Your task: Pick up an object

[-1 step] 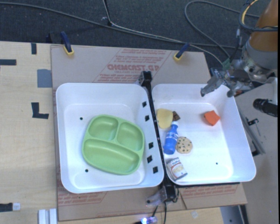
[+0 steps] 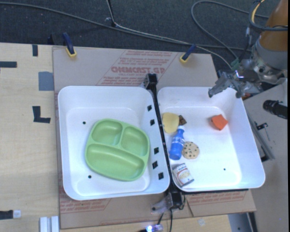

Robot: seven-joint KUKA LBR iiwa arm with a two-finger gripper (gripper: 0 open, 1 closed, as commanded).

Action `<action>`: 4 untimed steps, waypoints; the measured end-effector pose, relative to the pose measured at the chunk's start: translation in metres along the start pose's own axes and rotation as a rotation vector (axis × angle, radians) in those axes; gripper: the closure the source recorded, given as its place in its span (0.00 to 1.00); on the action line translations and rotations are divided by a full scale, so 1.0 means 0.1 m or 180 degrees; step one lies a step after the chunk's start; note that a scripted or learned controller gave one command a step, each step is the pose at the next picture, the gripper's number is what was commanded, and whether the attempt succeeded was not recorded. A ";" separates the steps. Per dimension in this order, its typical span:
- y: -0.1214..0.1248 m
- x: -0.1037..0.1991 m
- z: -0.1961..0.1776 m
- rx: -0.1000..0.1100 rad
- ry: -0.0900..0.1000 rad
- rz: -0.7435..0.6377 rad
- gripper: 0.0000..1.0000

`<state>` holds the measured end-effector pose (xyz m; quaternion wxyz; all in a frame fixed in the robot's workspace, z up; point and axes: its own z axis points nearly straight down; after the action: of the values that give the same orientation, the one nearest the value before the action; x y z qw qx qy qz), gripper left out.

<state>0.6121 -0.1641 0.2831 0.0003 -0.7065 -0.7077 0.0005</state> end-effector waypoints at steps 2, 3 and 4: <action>-0.02 0.07 0.88 0.0010 0.0000 0.0000 0.00; 0.06 0.05 1.46 0.0011 -0.0001 0.0000 0.00; 0.07 0.05 1.32 0.0001 -0.0002 -0.0006 1.00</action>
<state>0.6188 -0.1590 0.1507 0.0002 -0.7059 -0.7083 0.0009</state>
